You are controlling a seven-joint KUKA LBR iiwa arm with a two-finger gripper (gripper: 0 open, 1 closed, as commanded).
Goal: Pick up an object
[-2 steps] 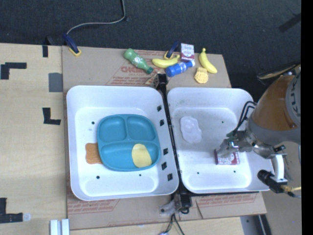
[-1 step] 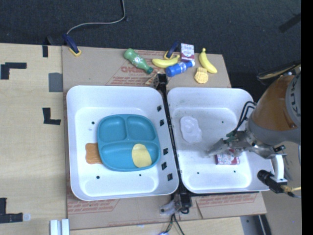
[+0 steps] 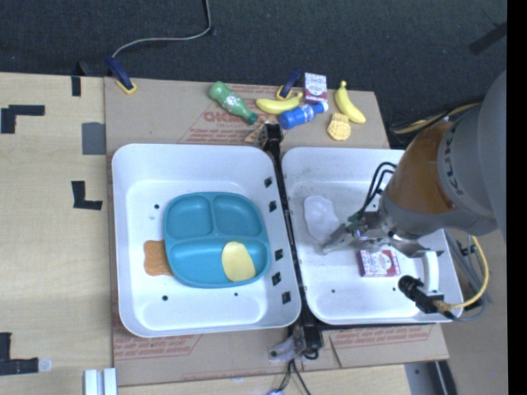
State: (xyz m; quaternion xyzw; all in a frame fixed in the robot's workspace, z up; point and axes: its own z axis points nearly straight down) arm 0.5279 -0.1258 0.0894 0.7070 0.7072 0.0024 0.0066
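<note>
A grey robot arm (image 3: 449,179) with an orange band reaches in from the right over the right-hand white bin (image 3: 329,303), its pincer (image 3: 336,241) lowered to the bin floor near the middle. The metal fingers (image 3: 329,243) point left toward a clear, crumpled plastic item (image 3: 319,214) that lies just beside and above their tips; whether the pincer is open, closed or gripping anything cannot be told from this angle, and nothing is plainly seen between the fingers. Just to the right of the pincer, partly under the wrist, a small red-and-white packet (image 3: 378,263) lies flat on the bin floor. In the left-hand white bin (image 3: 136,171) sits a blue divided plate (image 3: 206,220), with a yellow rounded piece (image 3: 239,262) resting in its lower right compartment and an orange-brown flat piece (image 3: 155,257) lying on the bin floor, touching the plate's left edge. Beyond the bins, on the cardboard-covered surface (image 3: 165,109), a cluster of toy groceries is scattered: a green bottle (image 3: 231,102), a yellow banana (image 3: 277,104), a blue container (image 3: 296,116), a small red-and-white carton (image 3: 315,86), a second banana (image 3: 349,104) and a yellow corn-like piece (image 3: 338,126). A grey cable (image 3: 177,35) trails across the dark floor above.
</note>
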